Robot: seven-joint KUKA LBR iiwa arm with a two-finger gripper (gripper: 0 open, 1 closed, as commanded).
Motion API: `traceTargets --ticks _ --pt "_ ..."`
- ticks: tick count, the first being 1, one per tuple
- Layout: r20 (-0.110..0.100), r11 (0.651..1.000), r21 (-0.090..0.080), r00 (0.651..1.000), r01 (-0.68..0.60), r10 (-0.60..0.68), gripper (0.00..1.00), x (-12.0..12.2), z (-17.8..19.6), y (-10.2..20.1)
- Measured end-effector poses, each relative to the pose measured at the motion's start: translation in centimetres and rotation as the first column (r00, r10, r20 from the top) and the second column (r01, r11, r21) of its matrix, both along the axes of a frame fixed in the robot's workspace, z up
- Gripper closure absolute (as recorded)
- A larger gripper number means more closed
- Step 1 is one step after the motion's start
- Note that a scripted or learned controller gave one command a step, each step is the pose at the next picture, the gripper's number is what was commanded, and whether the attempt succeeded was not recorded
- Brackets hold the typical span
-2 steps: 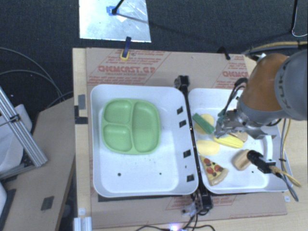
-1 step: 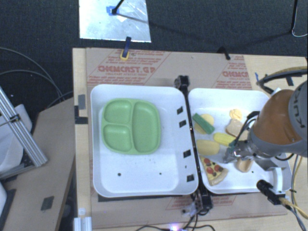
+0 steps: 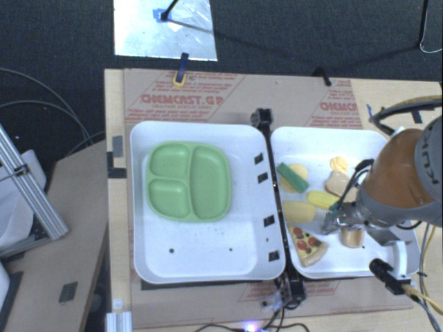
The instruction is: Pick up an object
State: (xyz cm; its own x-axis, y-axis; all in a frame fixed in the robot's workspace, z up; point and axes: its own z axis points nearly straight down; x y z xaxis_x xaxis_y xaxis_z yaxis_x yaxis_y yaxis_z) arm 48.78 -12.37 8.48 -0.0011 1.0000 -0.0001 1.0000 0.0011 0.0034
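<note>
— Far left?
— Green divided plate [image 3: 188, 180] in the left bin [image 3: 208, 258]. Nothing to do there.
— Right bin [image 3: 313, 142]?
— Toy food: pizza slice [image 3: 309, 245] at the front, yellow piece [image 3: 320, 200] just behind, small brown piece [image 3: 351, 236] further right.
— Gripper [image 3: 334, 221]?
— Low among those three, just beside the brown piece. Open or closed: cannot tell. No visible hold on anything.
— Step?
— Probably the reach down to grasp. Next: settle around one item, close, lift straight up.
</note>
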Motion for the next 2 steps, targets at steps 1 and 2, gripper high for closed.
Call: traceTargets --ticks 1,2 --pt "0.0 1.0 0.0 1.0 -0.002 0.002 1.0 -0.01 0.0 0.83" --pt "0.0 1.0 -0.001 1.0 0.001 -0.001 1.0 0.03 -0.01 1.01"
